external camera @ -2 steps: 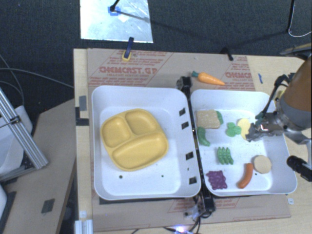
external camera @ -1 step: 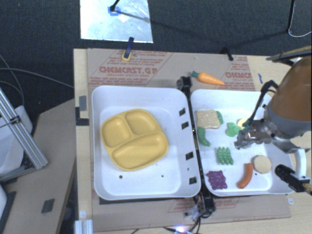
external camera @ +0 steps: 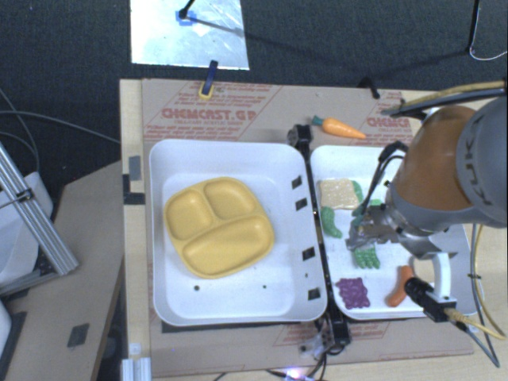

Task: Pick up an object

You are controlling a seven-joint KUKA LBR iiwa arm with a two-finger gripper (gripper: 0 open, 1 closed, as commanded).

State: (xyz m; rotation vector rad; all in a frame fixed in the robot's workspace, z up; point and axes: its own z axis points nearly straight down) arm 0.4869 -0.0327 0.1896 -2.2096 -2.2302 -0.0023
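The right bin (external camera: 343,159) holds a beige square piece (external camera: 336,193), a green pod-like piece (external camera: 330,222), a green ridged item (external camera: 366,257), a purple grape bunch (external camera: 354,292) and a small orange carrot-like piece (external camera: 399,286). My gripper (external camera: 367,232) hangs low over the middle of this bin, just above the green ridged item and right of the green pod. The arm's bulky wrist covers the bin's right part.
The left bin (external camera: 175,165) carries a yellow divided plate (external camera: 218,225). An orange toy carrot (external camera: 340,128) lies on the cardboard behind the right bin. A black divider with clips (external camera: 312,205) runs between the bins. A metal frame (external camera: 32,221) stands at far left.
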